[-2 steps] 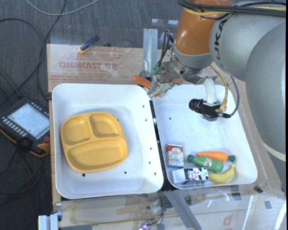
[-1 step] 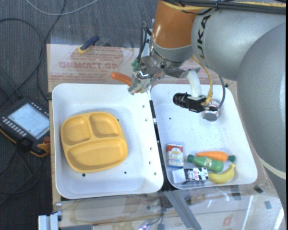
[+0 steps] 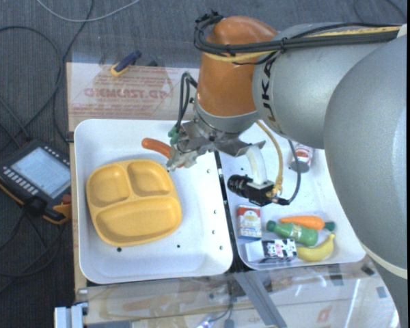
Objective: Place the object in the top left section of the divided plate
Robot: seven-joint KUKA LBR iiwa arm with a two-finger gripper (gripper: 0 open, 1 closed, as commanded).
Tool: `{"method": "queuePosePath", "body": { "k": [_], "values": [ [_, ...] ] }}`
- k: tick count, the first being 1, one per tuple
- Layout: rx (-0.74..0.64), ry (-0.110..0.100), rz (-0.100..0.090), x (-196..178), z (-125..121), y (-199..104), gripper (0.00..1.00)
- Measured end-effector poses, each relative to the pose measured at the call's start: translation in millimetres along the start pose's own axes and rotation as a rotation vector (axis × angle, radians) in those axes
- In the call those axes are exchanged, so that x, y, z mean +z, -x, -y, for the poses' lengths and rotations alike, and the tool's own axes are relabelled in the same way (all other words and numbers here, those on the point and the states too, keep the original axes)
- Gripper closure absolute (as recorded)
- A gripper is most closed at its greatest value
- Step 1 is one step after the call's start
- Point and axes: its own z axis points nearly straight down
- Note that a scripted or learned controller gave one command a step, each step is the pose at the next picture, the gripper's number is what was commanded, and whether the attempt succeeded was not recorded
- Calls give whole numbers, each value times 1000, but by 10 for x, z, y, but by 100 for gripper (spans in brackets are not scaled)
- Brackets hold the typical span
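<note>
A yellow divided plate [image 3: 132, 201] lies in the left white bin [image 3: 102, 265], with two small sections along its far side and one large section nearer the camera. All its sections are bare. An orange sausage-shaped object [image 3: 153, 145] lies just beyond the plate's far rim, on the bin floor. My gripper [image 3: 178, 154] hangs under the orange wrist band, right beside the sausage's right end and over the plate's far right corner. From this angle I cannot tell whether it touches or holds the sausage.
The right bin [image 3: 342, 255] holds a carrot [image 3: 302, 221], a green bottle [image 3: 297, 232], a banana [image 3: 317, 250], a small carton [image 3: 249, 222] and a black-and-white box [image 3: 279, 249]. A teach pendant [image 3: 34, 176] sits left of the bench.
</note>
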Motion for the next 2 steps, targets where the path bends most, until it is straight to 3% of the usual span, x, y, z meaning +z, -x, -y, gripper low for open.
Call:
{"method": "queuePosePath", "body": {
  "k": [1, 2],
  "values": [
    [-59, 2, -1, -336, -193, -670, 100],
    [-59, 1, -2, -335, -193, -671, 0]
  ]
}}
